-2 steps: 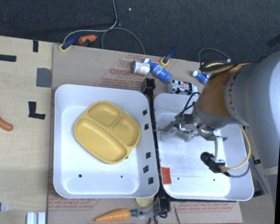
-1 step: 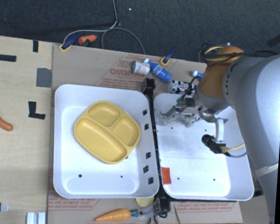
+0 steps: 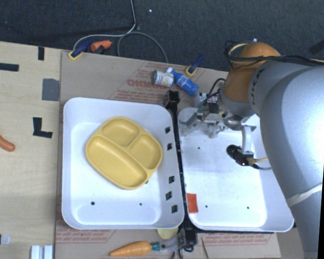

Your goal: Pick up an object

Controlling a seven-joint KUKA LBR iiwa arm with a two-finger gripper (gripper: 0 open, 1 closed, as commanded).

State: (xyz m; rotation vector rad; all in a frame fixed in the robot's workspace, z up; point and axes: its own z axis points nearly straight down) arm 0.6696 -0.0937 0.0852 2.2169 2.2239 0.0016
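A yellow divided plate (image 3: 124,151) lies in the left bin (image 3: 72,203), tilted toward the back left. A small orange-red block (image 3: 192,202) rests on the floor of the right bin (image 3: 239,216), close to its left wall. My gripper (image 3: 206,121) hangs over the back left corner of the right bin, beneath the orange band (image 3: 246,66) of the grey arm (image 3: 297,114). It is well apart from the block and the plate. I see nothing held in it.
Behind the bins lies a blue and white bottle (image 3: 176,80). An orange carrot (image 3: 131,249) lies at the front edge of the bench. An orange sausage (image 3: 0,137) sits far left on the table. Clamps (image 3: 90,47) and a cable (image 3: 134,23) are at the back.
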